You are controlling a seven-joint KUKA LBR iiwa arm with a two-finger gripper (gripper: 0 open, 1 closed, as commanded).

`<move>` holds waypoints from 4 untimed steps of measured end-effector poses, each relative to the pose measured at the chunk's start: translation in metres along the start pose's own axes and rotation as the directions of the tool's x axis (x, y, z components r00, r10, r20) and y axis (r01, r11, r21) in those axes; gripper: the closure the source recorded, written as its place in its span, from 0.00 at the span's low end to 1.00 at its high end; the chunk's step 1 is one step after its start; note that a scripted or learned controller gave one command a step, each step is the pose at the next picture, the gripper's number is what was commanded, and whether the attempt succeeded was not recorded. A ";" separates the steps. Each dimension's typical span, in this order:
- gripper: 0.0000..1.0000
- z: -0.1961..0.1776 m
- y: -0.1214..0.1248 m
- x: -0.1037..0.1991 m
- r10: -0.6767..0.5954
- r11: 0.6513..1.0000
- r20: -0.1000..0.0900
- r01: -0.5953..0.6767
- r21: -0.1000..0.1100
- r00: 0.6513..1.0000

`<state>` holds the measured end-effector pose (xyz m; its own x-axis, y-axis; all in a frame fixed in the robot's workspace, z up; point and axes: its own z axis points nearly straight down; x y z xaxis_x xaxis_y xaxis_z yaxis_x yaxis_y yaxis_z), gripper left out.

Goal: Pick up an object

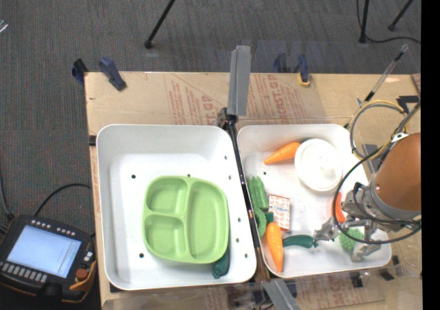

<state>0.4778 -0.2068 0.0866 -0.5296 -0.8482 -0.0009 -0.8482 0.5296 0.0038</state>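
Arm (402,174): a rounded orange band above a grey metal wrist, reaching in from the right over the right bin's near right corner, with loose black cables looping above it.
Gripper (344,236): thin bare-metal fingers hanging low in that corner, seemingly spread, one tip near the teal handle and the other further right; nothing sits between them, though the tangle of metal makes this hard to read.
Right bin (261,133): shallow, smooth white plastic with rounded corners.
Objects in right bin: a tapered orange toy carrot (282,153) lying against a round white lid or bowl (319,163); two glossy green cucumber-like pieces (258,195) along the left wall; a small white card box (279,209) with red print too small to read; a second orange carrot (275,245) near the front edge; a short teal handle-shaped piece (297,240) beside the fingertip; a knobbly green item (353,236) under the gripper.
Left bin (113,147): same white plastic, small dark holes dotted in its floor.
Green tray (185,218): matte lime plastic, rounded, split into three compartments, lying flat in the left bin.
Dark teal piece (221,267): tucked at the tray's near right corner.
Bench (158,99): brown board with mirrored red lettering, not legible, and blue clamps on its far edge.
Pendant (45,253): dark handset with a lit pale screen, lower left on the carpet.
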 end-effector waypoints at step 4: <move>1.00 -0.009 0.001 -0.004 -0.267 0.964 0.009 0.267 0.002 0.964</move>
<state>0.4790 -0.2032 0.0952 -0.2841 -0.9587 -0.0106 -0.9588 0.2841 0.0016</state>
